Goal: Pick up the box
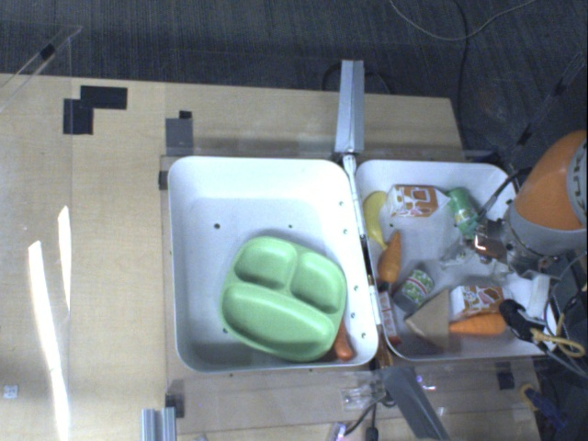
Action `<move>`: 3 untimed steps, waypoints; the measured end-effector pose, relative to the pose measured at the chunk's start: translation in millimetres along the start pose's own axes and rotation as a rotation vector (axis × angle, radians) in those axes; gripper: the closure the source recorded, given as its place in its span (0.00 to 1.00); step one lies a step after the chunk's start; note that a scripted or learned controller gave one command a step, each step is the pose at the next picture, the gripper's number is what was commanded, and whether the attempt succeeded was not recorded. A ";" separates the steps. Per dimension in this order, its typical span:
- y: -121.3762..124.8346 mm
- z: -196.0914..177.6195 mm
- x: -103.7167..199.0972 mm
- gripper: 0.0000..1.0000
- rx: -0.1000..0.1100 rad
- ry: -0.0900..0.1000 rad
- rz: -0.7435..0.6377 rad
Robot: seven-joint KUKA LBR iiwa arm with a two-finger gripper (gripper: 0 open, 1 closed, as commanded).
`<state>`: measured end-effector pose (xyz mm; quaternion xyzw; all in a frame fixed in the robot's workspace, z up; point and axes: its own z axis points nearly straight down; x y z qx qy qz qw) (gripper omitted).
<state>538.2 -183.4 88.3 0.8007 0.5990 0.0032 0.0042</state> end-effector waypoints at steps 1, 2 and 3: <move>38.5 1.0 13.9 0.00 0.002 0.001 0.078; 103.6 -0.9 57.5 0.00 0.078 -0.018 0.089; 90.5 -58.4 10.5 0.00 0.003 0.001 -0.231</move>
